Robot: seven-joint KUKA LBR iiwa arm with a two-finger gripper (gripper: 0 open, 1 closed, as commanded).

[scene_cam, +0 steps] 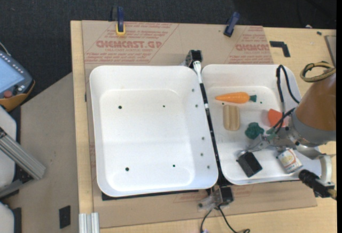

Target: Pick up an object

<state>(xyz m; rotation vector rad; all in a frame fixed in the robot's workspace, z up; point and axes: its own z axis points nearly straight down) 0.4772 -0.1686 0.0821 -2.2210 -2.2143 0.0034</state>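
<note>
The gripper [255, 146] hung low in the right bin [235, 74], probably to reach the teal object [254, 131] just beside it. Whether it was open could not be told. The black block [249, 164] lay near.

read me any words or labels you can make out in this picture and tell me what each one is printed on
"CHEMCAST GP": red print on the brown board under the bins, at back left.
The same red print seems to repeat on the board at back right, cut off by the right bin; not fully readable.
Label on the small jar: too small to read.
</note>
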